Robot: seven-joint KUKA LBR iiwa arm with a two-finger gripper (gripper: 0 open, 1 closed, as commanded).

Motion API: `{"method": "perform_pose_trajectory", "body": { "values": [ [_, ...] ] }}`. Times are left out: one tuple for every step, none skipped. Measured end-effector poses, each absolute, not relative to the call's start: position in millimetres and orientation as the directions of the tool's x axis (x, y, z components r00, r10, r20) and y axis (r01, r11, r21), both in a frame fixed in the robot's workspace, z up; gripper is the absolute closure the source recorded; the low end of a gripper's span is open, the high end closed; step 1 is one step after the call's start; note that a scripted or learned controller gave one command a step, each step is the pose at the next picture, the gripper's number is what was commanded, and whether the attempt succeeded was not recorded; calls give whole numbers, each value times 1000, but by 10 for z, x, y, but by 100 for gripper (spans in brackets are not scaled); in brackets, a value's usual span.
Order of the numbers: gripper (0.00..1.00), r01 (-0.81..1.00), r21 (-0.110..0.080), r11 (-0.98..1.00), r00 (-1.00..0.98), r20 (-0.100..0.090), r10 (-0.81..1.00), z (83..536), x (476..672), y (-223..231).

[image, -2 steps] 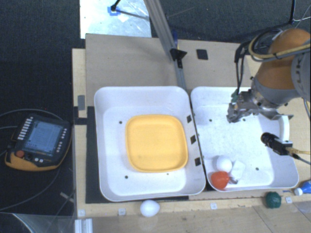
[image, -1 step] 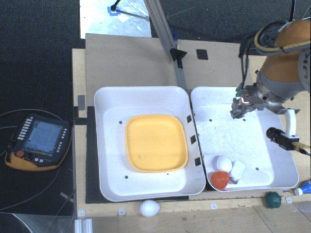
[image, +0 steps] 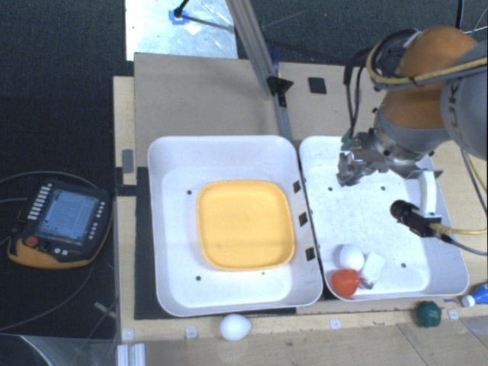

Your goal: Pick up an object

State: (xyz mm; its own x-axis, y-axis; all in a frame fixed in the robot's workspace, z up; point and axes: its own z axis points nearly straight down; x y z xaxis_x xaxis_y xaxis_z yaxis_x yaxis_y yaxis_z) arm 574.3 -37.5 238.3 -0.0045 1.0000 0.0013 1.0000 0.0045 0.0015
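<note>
since the gripper (image: 352, 168) hangs over the far-left part of the right bin (image: 404, 239), with bare floor beneath it, your whole question is direction. the things to pick lie toward the near edge of that bin, almost straight down the camera view from the tool and well apart from it.

a white ball (image: 351, 256), a red ball (image: 345, 283) and a small white block (image: 373, 268) huddle in the near-left corner. the white ball is nearest the gripper, the red ball sits just beyond it against the rim, and the block lies close on their right, touching or nearly so.

you cannot tell from this angle whether the gripper is open or closed, and the grasp looks not yet made.

the balls have no long axis, so wrist turn should matter little. the block lies slantwise. you would likely find the white ball the easiest target, as it stands clear on the gripper's side. the crowding and the bin wall may spoil a try at the red one. the yellow plate (image: 245, 224) in the left bin (image: 171, 204) looks too flat and wide.
</note>
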Motion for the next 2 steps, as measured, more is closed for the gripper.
{"method": "perform_pose_trajectory", "body": {
  "values": [
    [100, 1000, 1, 4, -4, 1, 1000, 2404, 5625, 106],
    [100, 1000, 1, 4, -4, 1, 1000, 2421, 5669, 554]
  ]
}}
